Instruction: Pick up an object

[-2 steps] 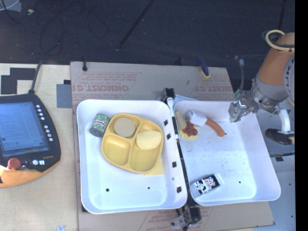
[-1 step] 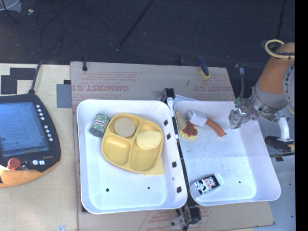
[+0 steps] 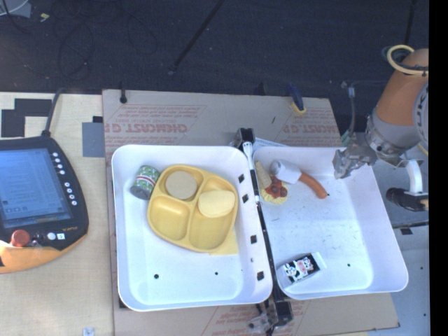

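Though its tips blur, the claw (image 3: 346, 162) hovers near the carrot (image 3: 313, 185).

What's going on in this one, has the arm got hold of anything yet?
Not that the view shows. The arm's hand sits over the upper right edge of the right bin, with nothing visible between its fingers. In that bin lie an orange carrot-like piece, a small red and yellow toy and a black and white packet near the front. The left bin holds a yellow divided tray and a small green can.
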Controlling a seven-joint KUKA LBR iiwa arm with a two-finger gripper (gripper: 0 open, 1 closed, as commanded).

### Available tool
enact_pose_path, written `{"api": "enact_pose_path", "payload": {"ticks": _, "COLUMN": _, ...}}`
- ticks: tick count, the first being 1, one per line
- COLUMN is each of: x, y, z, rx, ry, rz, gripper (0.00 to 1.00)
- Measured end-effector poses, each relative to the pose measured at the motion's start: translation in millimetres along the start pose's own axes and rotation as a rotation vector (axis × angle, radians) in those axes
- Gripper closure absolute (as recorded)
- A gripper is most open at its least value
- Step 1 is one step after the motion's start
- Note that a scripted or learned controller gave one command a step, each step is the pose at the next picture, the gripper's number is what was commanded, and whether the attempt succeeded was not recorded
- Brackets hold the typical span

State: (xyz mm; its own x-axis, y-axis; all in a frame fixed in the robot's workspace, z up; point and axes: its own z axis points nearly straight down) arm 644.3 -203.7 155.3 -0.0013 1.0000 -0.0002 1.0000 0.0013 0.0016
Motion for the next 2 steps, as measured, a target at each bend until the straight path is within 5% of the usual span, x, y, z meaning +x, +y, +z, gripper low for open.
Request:
{"api": "enact_pose_path", "payload": {"ticks": 1, "x": 0, "y": -4, "z": 31, "rx": 0.006, "ry": 0.001, "rz": 0.001, "gripper": 0.0}}
{"api": "enact_pose_path", "payload": {"ticks": 2, "x": 1, "y": 0, "z": 5, "rx": 0.0, "ry": 0.0, "rz": 0.0, "gripper": 0.0}}
